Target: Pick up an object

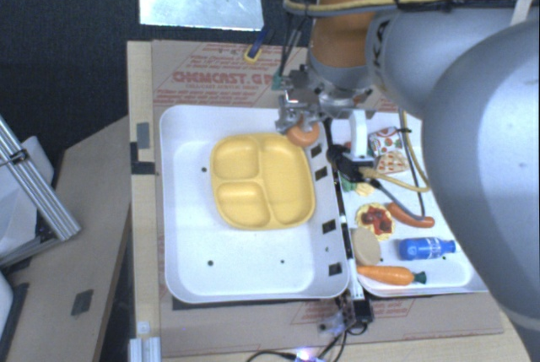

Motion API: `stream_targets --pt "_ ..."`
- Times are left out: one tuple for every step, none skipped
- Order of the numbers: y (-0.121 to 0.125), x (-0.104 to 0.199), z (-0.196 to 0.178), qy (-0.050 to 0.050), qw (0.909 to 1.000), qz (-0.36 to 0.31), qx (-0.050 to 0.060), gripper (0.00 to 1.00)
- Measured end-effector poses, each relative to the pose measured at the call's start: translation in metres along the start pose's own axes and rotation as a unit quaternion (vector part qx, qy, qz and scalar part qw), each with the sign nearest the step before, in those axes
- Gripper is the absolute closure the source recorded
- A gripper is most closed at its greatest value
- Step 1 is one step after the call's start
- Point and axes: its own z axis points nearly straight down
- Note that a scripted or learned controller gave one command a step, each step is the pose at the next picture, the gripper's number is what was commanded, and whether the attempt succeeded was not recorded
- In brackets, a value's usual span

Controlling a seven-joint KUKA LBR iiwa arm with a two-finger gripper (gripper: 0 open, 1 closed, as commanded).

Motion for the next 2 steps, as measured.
stream_targets --pt "-0.001 -0.007 0.002 -0.001 1.0 0.004 0.0 1.0" --pt "0.006 -0.01 -0.011 -0.001 1.0 0.003 0.0 1.0"
